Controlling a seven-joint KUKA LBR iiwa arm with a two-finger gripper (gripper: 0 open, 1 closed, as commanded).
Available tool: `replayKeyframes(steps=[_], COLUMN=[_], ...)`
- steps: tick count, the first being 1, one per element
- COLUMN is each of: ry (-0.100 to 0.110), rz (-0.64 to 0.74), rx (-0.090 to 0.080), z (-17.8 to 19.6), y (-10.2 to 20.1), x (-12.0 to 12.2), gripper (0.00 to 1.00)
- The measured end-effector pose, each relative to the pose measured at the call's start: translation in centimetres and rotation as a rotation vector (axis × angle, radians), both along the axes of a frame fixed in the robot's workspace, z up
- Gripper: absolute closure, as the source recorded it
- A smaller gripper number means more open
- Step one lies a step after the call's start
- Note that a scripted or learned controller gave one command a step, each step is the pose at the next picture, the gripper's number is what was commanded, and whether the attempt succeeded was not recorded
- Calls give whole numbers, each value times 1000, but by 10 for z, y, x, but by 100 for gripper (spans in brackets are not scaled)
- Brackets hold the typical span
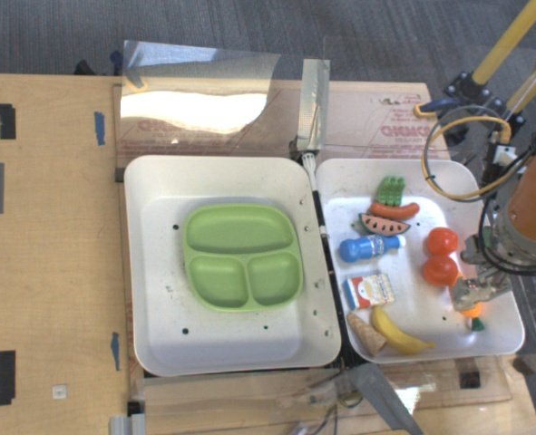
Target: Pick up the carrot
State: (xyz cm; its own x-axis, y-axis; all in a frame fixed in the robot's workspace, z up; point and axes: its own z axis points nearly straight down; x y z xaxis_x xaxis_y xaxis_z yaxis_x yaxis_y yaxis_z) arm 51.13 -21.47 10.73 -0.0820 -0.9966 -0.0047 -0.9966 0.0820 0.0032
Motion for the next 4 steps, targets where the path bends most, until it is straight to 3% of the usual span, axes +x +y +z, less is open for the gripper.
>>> replayKeyframes(steps=[1, 2, 3, 4], ry=[-5, -30, -24, -31], rz=[22, -147, -39, -43], rx=[25, 24, 24, 7], z=[1, -15, -16, -4], y=[21, 16, 17, 9], x=[6, -17, -19, -18], gripper=[0, 0, 0, 100])
